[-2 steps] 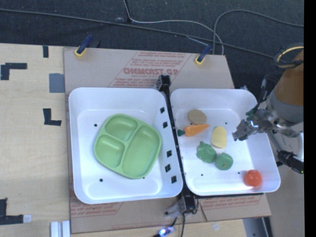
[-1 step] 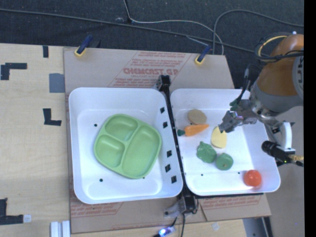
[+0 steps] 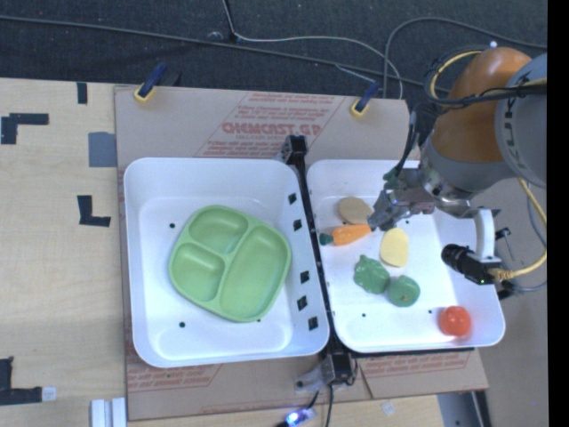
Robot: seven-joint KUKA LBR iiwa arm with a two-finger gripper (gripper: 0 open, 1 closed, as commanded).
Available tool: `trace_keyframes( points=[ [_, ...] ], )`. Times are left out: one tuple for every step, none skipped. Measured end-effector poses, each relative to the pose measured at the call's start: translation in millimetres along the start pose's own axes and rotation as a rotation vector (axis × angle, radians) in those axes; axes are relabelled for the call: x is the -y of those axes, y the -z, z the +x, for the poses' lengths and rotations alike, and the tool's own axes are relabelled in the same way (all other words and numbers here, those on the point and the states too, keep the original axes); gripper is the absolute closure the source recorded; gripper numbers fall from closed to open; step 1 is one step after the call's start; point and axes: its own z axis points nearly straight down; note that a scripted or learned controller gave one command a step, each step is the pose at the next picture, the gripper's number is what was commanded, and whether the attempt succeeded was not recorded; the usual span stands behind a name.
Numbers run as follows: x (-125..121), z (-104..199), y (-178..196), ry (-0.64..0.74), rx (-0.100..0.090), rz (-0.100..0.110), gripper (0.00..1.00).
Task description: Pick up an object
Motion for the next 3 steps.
trace_keyframes(
  points=[
    [-17, 50, -11, -0.001, 0.001, 0.002, 1.00],
    [-42, 103, 0, 0.000, 0.000, -0.001, 1.00],
    [-56, 147, 7, -0.001, 0.000, 0.000, 1.00]
  ],
)
